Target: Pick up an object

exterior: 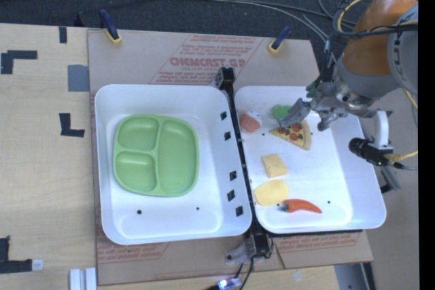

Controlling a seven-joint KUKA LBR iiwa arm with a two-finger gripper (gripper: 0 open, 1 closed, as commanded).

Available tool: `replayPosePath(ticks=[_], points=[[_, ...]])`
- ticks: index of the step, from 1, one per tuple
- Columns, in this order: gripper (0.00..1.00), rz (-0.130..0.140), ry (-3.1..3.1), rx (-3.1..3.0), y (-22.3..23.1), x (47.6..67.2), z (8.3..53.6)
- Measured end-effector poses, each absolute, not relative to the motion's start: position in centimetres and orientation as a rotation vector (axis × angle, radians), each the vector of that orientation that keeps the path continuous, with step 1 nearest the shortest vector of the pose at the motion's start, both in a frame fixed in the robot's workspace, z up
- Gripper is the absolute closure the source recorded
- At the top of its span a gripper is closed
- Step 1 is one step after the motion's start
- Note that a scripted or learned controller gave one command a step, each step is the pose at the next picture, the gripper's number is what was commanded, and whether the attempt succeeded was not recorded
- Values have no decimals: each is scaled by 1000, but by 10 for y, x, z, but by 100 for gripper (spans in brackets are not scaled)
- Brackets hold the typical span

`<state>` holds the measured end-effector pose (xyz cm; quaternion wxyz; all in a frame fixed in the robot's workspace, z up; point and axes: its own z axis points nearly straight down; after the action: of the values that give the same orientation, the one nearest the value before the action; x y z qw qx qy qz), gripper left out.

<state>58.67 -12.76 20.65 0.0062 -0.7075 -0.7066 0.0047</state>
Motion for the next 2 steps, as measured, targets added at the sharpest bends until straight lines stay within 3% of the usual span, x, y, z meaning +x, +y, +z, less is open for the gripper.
replayPosePath(ticks=[1,2], points=[[0,1,-2223,-2218,-127,590,215],[0,8,-2219,-2217,-131,589,151]])
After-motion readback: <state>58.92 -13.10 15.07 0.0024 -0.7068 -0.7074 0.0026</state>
